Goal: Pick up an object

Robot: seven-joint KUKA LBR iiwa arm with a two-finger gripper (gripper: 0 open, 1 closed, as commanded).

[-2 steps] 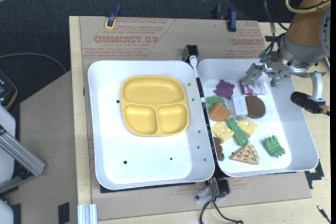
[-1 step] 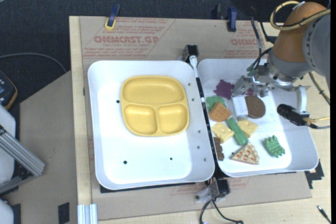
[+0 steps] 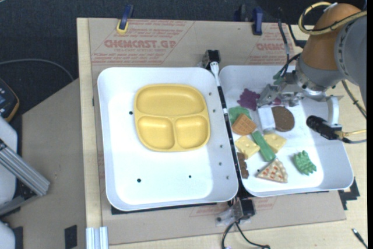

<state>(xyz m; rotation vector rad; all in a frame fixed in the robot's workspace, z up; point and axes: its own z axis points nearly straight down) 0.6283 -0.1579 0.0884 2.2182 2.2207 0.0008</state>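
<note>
Dark carpet surrounds the bench (image 3: 175, 32), a cardboard-topped board clamped at the back edge. Left bin (image 3: 116, 143): holds a yellow divided tray (image 3: 172, 115), three compartments, nothing seen in them. A few small dark specks on the bin floor, too small to identify.

Right bin (image 3: 332, 166): holds the candidate objects, all toy food by appearance. From its left side: green piece (image 3: 238, 112), waffle-like orange piece (image 3: 244, 125), purple cluster (image 3: 250, 98), yellow cheese-like wedge (image 3: 247, 147), long green piece (image 3: 265, 146), pizza slice (image 3: 273, 171), brown disc (image 3: 284, 119), small green spiky item (image 3: 304, 161) near the right wall. All of these rest on the bin floor; none is lifted.

Gripper (image 3: 278, 94) hangs low over the back of the right bin, just above or beside the brown disc and a pale flat piece (image 3: 266, 118). Whether it touches either cannot be resolved.

Progress, as judged: no pick made yet. Approach appears under way; grasp and lift are left.

Not resolvable: the tool's state — the wrist and cabling mask it, so open versus closed cannot be told. Arm body is cut off at the view's right. Identity of the pale flat piece unclear.
</note>
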